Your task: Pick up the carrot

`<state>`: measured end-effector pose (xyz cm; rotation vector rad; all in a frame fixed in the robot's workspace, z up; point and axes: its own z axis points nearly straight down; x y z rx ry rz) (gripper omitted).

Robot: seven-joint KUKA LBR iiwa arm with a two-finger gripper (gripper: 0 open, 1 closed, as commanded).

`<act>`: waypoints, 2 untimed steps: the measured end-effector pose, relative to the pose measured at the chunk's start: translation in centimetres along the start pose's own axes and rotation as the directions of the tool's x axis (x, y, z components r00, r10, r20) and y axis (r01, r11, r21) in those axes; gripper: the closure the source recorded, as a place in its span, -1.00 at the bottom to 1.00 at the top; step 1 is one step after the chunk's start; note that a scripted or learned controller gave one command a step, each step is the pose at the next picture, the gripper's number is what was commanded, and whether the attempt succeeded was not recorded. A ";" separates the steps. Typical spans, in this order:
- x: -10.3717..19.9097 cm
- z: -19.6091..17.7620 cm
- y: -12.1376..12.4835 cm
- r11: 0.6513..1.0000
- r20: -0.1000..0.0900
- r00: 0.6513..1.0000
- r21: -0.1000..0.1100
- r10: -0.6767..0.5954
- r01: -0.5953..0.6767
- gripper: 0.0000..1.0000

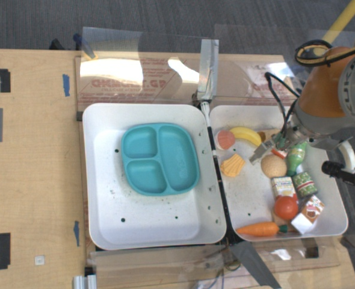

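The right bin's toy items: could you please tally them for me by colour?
Yellow: 2, banana and ridged piece
Orange: 1, carrot
Red: 3, disc, tomato, small carton
Tan: 1, round piece
Green: 2, bottle, can
White: 1, box
Total: 10

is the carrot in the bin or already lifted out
In the bin. The carrot lies flat on the right bin's floor by its near rim, apart from the hand near the far end.
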<state>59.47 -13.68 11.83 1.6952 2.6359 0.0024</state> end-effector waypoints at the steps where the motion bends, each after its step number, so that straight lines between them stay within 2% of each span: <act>1: 3.6 1.6 -1.9 0.993 0.022 0.993 -0.036 0.117 -0.116 -1.00; 2: 7.3 1.4 -7.1 0.856 -0.004 0.856 0.012 0.517 -0.516 -1.00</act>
